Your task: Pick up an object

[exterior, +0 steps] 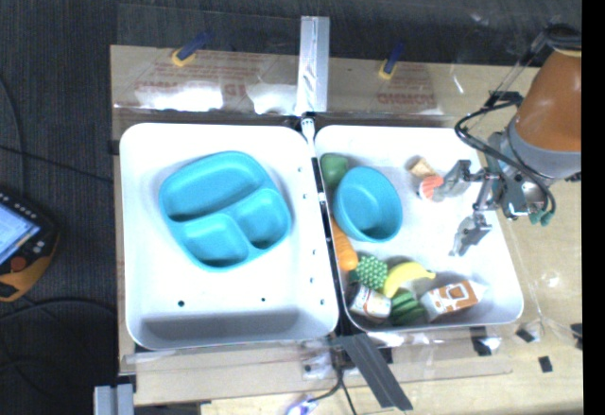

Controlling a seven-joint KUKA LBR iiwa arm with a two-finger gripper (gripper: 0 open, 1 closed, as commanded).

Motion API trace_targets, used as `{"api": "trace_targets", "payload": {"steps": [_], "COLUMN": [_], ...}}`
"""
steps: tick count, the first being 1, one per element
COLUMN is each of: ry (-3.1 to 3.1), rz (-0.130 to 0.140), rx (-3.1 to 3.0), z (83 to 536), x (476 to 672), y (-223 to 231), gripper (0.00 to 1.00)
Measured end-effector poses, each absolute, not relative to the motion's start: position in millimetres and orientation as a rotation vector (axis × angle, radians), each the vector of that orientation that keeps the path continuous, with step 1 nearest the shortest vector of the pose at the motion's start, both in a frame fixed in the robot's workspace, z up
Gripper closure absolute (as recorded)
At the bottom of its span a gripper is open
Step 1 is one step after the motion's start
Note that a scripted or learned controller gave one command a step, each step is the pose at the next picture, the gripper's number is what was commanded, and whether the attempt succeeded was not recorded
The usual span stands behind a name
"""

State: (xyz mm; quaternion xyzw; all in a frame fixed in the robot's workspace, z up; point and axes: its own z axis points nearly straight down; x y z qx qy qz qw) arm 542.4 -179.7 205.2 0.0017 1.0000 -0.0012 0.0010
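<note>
A small orange-and-cream toy (427, 179) is lying near the right bin's (501, 262) far wall, beside a round blue bowl (369, 203). The two-finger gripper (465, 205) is hovering just beside it, fingers spread and grasping nothing, seemingly lining up.

A robot lab: 2 white bins (142, 215) on a taped board (132, 73), cables (28, 158) across dark carpet.

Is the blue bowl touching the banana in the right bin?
Apart. The camera view shows bare white bin floor between the blue bowl and the banana.
</note>
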Motion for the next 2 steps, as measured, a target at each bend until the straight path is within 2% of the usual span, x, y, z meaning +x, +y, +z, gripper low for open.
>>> {"api": "trace_targets", "payload": {"steps": [1, 2], "ry": [3.138, 3.132], "rz": [-0.004, -0.005], "rx": [-0.097, -0.195], "z": [136, 123], "x": [597.1, 642.2], "y": [-171, -219], "gripper": [0.0, 0.0]}}
